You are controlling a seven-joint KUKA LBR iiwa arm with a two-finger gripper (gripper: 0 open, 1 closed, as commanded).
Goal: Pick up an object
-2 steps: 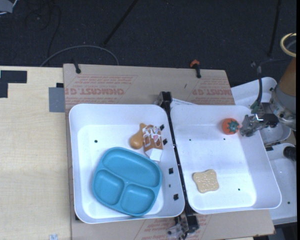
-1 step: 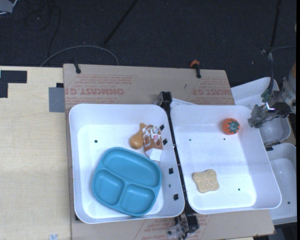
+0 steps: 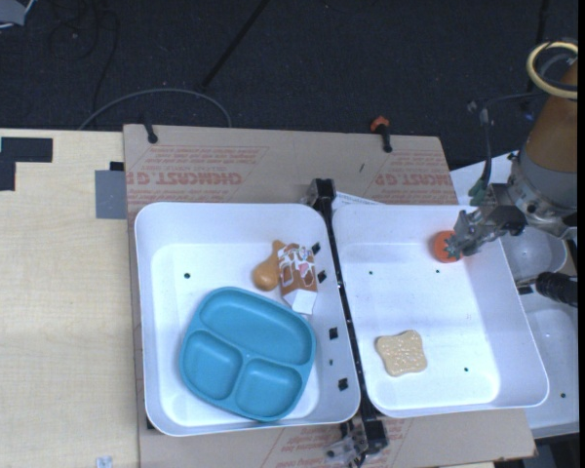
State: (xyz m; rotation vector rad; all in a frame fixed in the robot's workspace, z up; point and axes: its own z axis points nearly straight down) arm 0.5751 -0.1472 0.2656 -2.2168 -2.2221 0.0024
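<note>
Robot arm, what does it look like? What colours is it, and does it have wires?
The arm is grey and round like a thick pipe, with an orange band above the wrist and a pale yellowish ring on top of that. At its end sits a small dark metal claw. A thin dark cable loops up beside the wrist.

wooden bench point(image 3: 49, 291) under cardboard sheet point(image 3: 273, 169), two white bins point(image 3: 161, 261)

Left bin point(image 3: 166, 261): divided plate point(image 3: 246, 353) at 6 o'clock, toy point(image 3: 289, 267) at 2. Right bin point(image 3: 522, 359): cracker point(image 3: 402, 353) at 7, ball point(image 3: 443, 246) at 1, gripper point(image 3: 465, 238) touching.
</note>
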